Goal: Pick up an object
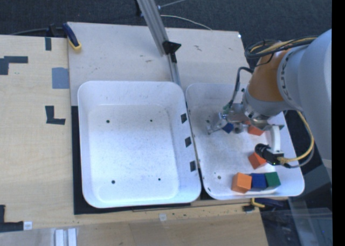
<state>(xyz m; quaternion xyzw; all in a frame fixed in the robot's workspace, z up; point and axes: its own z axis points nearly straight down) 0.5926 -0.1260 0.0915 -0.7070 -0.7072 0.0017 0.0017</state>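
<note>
End effector [222,123] partly hides blue block [228,128].

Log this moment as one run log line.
gripper: low in right bin | by: small blue block | grasp: unconfirmed | row near front rim: orange, blue, green blocks

Bright even light, slightly soft focus

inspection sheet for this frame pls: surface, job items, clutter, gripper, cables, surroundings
Surface: two white bins side by side, left bin and right bin, on a wooden bench.
Job's things: in the right bin, orange block, blue block and green block in a row at the near rim; another orange block; a small blue piece at the gripper.
Clutter: nothing seen.
Grippers: gripper low over the right bin.
Cables: yellow and black cables along the arm.
Surroundings: metal pole, dark floor.
</note>
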